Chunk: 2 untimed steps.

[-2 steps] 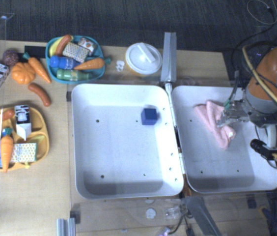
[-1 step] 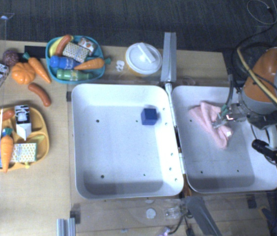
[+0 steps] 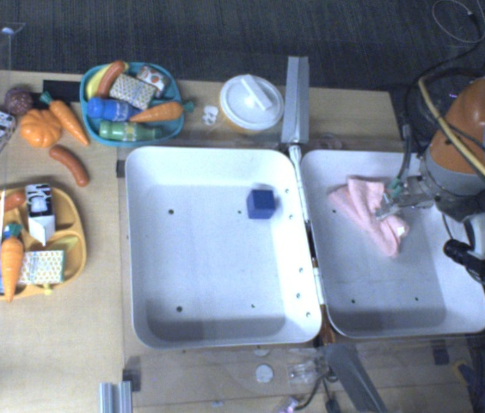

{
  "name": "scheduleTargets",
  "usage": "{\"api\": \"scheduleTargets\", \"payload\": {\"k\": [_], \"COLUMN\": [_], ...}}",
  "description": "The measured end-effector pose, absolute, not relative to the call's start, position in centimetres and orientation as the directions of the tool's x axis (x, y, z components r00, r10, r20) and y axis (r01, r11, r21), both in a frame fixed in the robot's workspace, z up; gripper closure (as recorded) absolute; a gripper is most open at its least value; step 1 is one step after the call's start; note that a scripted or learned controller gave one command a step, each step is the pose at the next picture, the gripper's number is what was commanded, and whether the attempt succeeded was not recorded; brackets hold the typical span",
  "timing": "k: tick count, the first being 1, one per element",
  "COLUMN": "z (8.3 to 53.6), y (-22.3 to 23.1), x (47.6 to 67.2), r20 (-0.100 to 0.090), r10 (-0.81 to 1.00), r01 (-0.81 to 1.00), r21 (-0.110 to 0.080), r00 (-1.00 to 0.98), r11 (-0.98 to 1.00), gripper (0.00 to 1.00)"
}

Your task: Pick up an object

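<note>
From the slanted overhead camera, two shallow white bins are sitting side by side on the wooden bench, and the grey metal divider strip point(image 3: 294, 101) between their far ends is serving as the landmark here. Just right of that strip, the right white bin point(image 3: 414, 312) is holding a crumpled pale pink cloth point(image 3: 365, 209), which is lying in the bin's far half. The grey arm with its orange band point(image 3: 475, 110) is reaching in from the right, and its two-finger gripper point(image 3: 395, 203) is pressing down at the right edge of the pink cloth. Its metal fingers are touching the fabric, with a fold bunched up around the tips, but whether they are pinching it or merely resting on it cannot be told at this size.

Left of the strip, the left white bin point(image 3: 191, 308) is holding a small dark blue cube point(image 3: 261, 203), which is sitting near the bin's right wall, well apart from the gripper.

Beyond the bins, just left of the strip, a round white lidded container point(image 3: 252, 101) is standing on the bench. Further left, a blue bowl point(image 3: 174, 130) is carrying toy food, and loose orange toy vegetables are lying beside it. Far left of the strip, a yellow tray point(image 3: 75, 231) is holding more toy groceries.
</note>
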<state>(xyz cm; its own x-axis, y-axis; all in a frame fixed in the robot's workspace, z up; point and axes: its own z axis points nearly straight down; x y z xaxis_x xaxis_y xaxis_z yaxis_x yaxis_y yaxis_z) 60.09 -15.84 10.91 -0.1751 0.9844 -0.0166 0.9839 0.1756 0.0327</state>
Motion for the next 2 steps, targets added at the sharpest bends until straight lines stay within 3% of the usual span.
{"api": "scheduleTargets", "payload": {"k": [1, 2], "z": [17.7, 28.2], "y": [-12.0, -14.9], "x": [66.3, 63.1], "r20": [-0.002, -0.004], "r10": [0.972, 0.920], "r01": [0.972, 0.920], "r21": [0.004, 0.006], "r00": [-0.233, -0.393], "r11": [0.233, 0.393], "gripper": [1.00, 1.00]}}
